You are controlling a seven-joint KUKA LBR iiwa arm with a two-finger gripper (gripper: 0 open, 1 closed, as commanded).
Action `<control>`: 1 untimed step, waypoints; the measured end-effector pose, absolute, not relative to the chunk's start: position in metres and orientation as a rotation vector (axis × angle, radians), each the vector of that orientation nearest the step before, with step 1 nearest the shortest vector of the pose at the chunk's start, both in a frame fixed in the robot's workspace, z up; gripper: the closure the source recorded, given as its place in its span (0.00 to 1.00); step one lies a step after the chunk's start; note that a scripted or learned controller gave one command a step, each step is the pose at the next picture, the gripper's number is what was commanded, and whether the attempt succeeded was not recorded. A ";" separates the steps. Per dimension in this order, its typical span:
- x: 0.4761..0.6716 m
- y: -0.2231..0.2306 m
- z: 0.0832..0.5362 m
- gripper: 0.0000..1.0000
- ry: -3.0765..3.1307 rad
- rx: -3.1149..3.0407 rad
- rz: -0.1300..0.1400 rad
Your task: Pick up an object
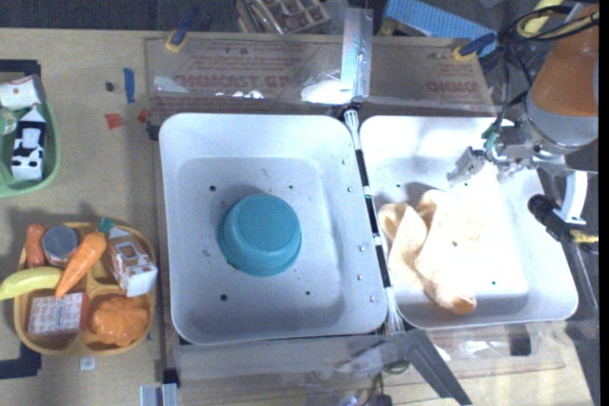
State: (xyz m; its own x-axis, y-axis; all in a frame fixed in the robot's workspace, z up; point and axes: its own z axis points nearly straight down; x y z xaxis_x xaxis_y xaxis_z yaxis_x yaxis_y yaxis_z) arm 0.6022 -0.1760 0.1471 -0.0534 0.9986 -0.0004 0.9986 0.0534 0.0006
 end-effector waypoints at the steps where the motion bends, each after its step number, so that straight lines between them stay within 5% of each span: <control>1: 0.576 -0.099 0.089 0.00 2.334 2.092 0.008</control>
